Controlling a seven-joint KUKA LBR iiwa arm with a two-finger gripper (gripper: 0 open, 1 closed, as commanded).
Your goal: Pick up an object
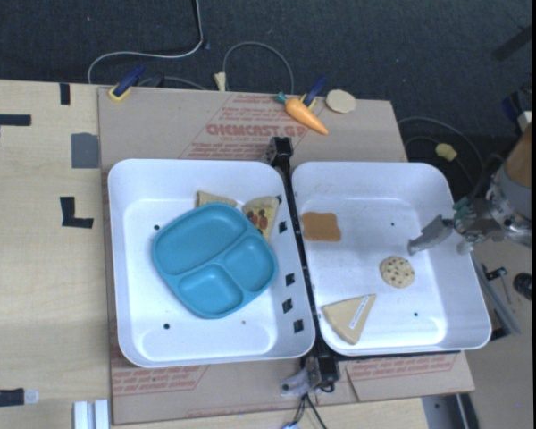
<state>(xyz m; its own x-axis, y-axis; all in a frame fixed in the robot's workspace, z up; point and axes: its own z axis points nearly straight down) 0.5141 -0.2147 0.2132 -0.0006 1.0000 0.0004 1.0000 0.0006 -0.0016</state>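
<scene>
1. The jaws hang over the right bin, near its right wall; whether spread or pressed together, cannot tell; nothing visible between them.
2. In that bin: a cookie just below the jaws; a brown slice at the left wall; a wedge nearer the front wall.
3. Left of that bin, a blue tray fills the left bin.

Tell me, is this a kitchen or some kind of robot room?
Probably a robot test room, not a kitchen. A robot arm reaches over two white bins on a cardboard-covered bench, and the food looks like toys: a cookie, a carrot and a blue plate.
</scene>
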